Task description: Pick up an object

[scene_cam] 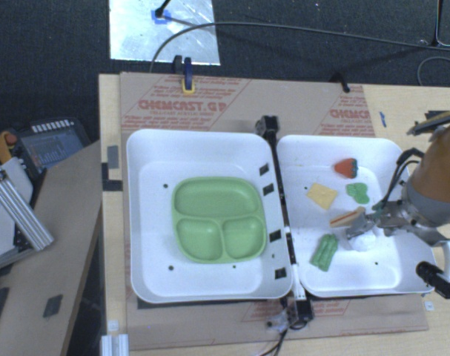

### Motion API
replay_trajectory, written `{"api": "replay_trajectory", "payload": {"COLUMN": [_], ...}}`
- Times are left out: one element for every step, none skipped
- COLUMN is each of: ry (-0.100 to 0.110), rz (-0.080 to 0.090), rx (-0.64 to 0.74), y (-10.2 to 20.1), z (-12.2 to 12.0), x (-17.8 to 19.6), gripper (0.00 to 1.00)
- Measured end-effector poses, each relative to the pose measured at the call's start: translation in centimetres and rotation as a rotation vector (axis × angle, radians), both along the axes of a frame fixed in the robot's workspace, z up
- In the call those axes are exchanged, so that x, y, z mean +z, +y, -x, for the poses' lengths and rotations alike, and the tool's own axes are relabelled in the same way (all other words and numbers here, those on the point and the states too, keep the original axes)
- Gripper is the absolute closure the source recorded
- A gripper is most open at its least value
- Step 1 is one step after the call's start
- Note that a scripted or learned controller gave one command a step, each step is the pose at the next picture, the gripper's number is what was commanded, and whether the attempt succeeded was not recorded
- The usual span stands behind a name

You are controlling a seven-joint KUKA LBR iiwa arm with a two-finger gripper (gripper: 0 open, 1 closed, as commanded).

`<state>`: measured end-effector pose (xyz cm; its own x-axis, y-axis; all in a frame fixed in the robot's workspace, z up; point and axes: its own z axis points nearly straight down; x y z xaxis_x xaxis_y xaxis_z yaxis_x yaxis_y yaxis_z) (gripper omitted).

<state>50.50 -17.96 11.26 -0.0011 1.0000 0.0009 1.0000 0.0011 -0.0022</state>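
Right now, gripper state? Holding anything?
Gripper: low in the right bin, beside the tan stick-shaped item and a white object. Open or closed, holding anything: cannot be told.

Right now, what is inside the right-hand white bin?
A red strawberry-like toy, yellow flat wedge, small green leafy piece, green ridged pickle-like toy, tan stick. The end effector covers something white beneath.

Dark carpet floor surrounds the wooden bench.

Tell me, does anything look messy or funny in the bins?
Nothing looks spilled or broken. The green tray sits flat in the left bin, and the toy foods lie scattered in the right bin.
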Motion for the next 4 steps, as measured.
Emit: {"api": "replay_trajectory", "payload": {"ry": [-0.006, -0.008, -0.009, -0.005], "rz": [0.002, 0.003, 0.003, 0.000], "rx": [0.001, 0.003, 0.003, 0.008], "y": [-0.1, 0.1, 0.0, 5.0], "z": [-0.2, -0.1, -0.3, -1.9], "x": [1.3, 5.6, 10.7, 9.9], "gripper": [1.00, 1.00, 1.00, 1.00]}}
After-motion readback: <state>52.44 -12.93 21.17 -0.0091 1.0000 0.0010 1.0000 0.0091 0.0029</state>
